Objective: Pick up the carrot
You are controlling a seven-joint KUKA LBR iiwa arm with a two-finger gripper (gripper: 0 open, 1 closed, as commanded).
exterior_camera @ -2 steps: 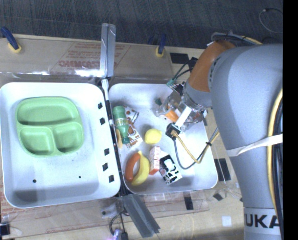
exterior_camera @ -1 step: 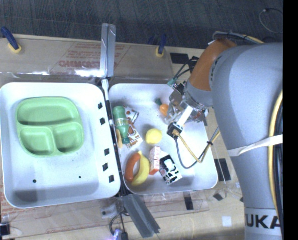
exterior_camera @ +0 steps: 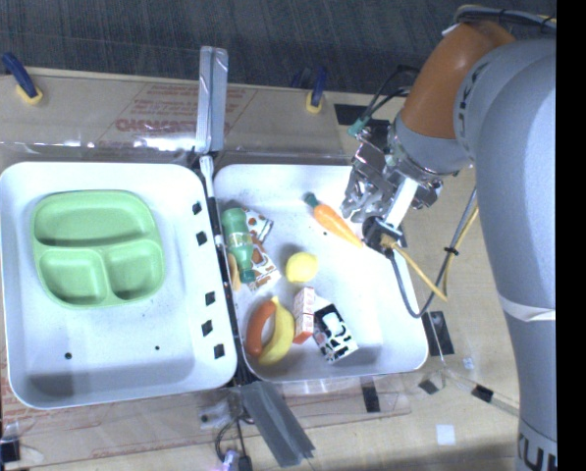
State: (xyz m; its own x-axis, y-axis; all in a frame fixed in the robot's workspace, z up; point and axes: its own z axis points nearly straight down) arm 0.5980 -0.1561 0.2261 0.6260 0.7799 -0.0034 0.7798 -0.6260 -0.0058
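Now carrot (exterior_camera: 334, 221) lies just left of fingers (exterior_camera: 356, 211); finger state unclear.

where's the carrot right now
The carrot lies in the right bin, in its upper right part, just left of the gripper and up-right of the yellow lemon.

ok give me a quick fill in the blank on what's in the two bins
1. The green divided tray lies in the ____ bin.
2. The carrot lies in the right bin, just beside the ____.
3. The lemon sits just above a small ____ carton.
4. The banana is ____ in colour.

Missing words: left; gripper; orange; yellow
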